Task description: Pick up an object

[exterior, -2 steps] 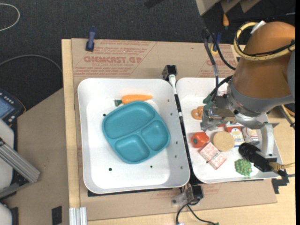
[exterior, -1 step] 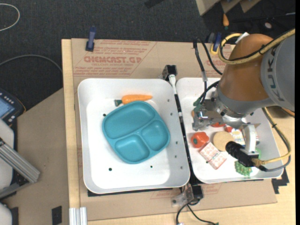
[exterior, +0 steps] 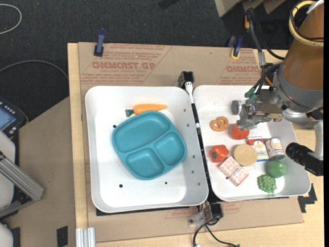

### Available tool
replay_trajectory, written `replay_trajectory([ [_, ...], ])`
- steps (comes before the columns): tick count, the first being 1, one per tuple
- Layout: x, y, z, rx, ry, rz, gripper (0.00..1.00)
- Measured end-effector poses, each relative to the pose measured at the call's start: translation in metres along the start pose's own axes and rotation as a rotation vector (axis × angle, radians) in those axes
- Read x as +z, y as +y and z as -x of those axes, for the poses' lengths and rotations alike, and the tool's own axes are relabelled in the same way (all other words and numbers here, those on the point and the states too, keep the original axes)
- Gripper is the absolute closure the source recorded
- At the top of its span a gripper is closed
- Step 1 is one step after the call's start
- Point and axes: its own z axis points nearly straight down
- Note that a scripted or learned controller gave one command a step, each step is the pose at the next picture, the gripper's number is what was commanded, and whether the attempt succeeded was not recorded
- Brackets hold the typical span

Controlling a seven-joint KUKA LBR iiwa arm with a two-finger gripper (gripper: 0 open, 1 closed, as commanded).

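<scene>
Claw (exterior: 245, 121) is hovering right over the red tomato (exterior: 239, 132) in the right bin (exterior: 303, 189); can't tell its opening. Next: confirming grip before lifting.

Brown cardboard-topped bench (exterior: 154, 60) carries two shallow white plastic bins: left bin (exterior: 97, 153), right bin (exterior: 216, 99), touching side by side.

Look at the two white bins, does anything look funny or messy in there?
Nothing is spilled or broken. The blue divided plate sits crooked in the left bin, with the carrot lying outside it by its top edge. The toy foods are bunched in the right bin, where the claw is down at a red piece.
</scene>
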Motion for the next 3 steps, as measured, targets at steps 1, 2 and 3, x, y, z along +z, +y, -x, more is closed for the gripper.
replay_trajectory([
  [1, -0.007, 0.0, -0.128, -0.014, 0.004, -0.007, 1.0],
  [2, -0.153, 0.008, -0.14, -0.004, 0.005, 0.008, 1.0],
  [3, -0.118, 0.001, -0.206, -0.006, 0.0, -0.015, 1.0],
])
